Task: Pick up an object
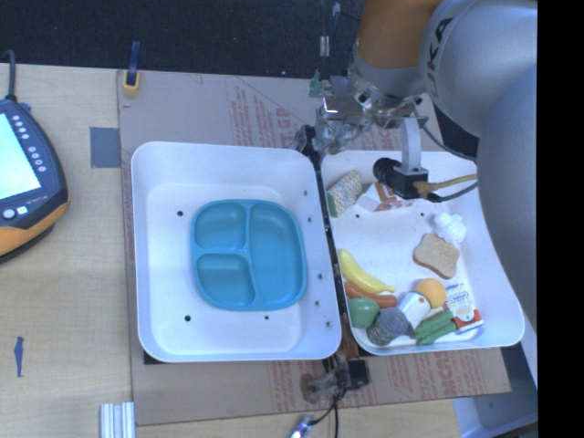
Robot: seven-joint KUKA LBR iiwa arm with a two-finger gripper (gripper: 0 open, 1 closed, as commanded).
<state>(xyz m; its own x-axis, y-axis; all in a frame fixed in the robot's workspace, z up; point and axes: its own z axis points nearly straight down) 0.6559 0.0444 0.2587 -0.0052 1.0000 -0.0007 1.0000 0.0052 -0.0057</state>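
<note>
1. Grey metal gripper [339, 126] hangs over the far end of the rim where the two bins meet, above the bench and not down among the toys. I cannot tell whether it is open or shut, and nothing shows held in it.
2. Nearest to it is a striped packet [345, 192], lying tilted in the far left corner of the right bin [493, 272], close to the wall. It looks light and slightly crinkly, likely to give a little under pressure. A hold across its short width would suit, though the wall beside it leaves little room on that side.
3. Further out lies a bread slice [436, 255], flat, tan and rough-looking. It is probably light, but so low on the floor that it would be hard to get under.
4. Beside the dividing wall lies a banana [363, 275], yellow, curved and smooth. I judge it stiff plastic that could slip unless it is taken across the middle.
5. At the near end the toys crowd together, touching: an orange ball [429, 292], a green pepper [362, 312], a grey lump [392, 327], green pods [433, 327] and a small carton [461, 304]. Closing on one there risks nudging its neighbours.
6. In the left bin [164, 190] sits a blue plate [248, 254] with three sections, glossy, hard and shallow. Its thin rim offers the only hold.
7. Brown cardboard [228, 99] lies under both bins on the pale wooden bench.
</note>
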